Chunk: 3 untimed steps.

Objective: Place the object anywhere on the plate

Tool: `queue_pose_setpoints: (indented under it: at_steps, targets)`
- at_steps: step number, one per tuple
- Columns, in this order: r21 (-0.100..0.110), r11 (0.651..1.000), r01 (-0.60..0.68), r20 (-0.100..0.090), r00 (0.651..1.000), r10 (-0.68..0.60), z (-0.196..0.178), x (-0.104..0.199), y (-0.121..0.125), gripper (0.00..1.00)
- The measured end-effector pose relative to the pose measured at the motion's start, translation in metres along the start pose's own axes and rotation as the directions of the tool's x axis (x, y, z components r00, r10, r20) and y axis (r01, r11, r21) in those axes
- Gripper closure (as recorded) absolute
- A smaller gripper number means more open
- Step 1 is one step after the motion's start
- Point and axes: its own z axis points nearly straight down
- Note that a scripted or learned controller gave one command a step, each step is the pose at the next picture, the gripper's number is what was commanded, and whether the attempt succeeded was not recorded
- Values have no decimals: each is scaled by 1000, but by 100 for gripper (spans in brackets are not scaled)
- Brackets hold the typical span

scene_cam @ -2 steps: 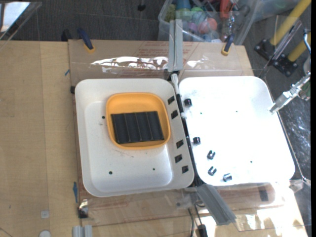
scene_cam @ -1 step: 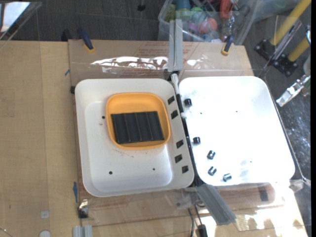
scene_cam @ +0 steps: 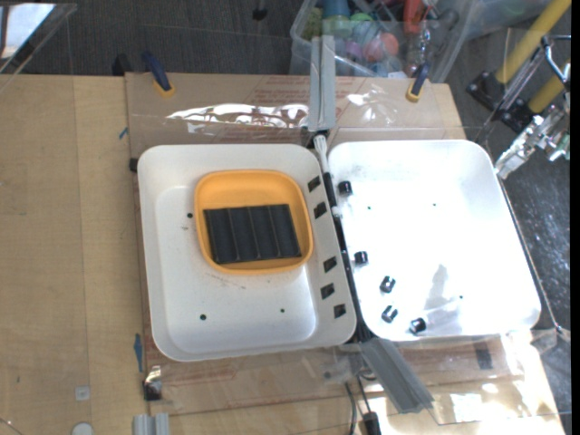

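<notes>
An orange plate [scene_cam: 253, 188] with rounded corners sits in the left white bin [scene_cam: 172, 315], toward its back. A black ribbed rectangular object [scene_cam: 252, 234] lies flat on the plate, covering its front half and reaching its front rim. A silvery metal piece that looks like my gripper [scene_cam: 530, 146] hangs past the right bin's far right corner, well away from the plate and the object. Nothing shows between it and the bins.
The right white bin [scene_cam: 471, 188] has a few small black fittings near its front left [scene_cam: 388, 285]. Black clips line the divider [scene_cam: 328, 243] between the bins. A clear box of colourful items [scene_cam: 381, 12] stands behind the bench.
</notes>
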Motion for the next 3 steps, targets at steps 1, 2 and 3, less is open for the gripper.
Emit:
queue_pose_setpoints:
  at_steps: [1,2,3]
  targets:
    - [0,1000,0,0,1000,0,0,0,0,0]
    - [-1,950,312,-6,950,-312,51,-16,19,0]
    - [-3,820,573,-3,820,-573,66,-23,23,0]
